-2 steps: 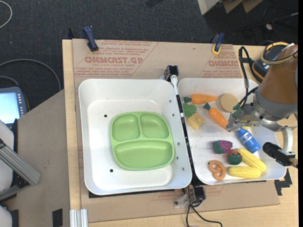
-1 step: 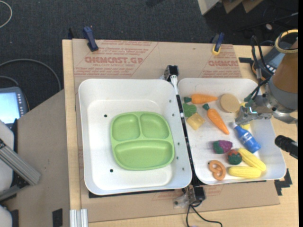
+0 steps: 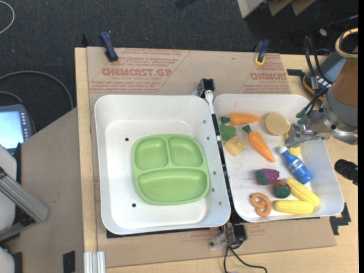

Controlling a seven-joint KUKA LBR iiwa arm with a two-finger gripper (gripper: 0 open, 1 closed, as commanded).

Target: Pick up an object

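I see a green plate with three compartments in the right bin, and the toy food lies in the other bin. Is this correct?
Not quite. The camera view shows the green plate with three compartments in the left bin, not the right. The toy food, such as the carrot and corn, lies in the right bin.

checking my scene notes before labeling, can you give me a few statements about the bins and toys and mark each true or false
1. The green divided plate lies in the left bin. True.
2. The blue bottle lies on the green plate. False: it lies in the right bin.
3. Two carrots lie in the right bin. True.
4. The pretzel sits at the right bin's far edge. False: it is at the near edge.
5. The tool is over the left bin. False: it is over the right bin.
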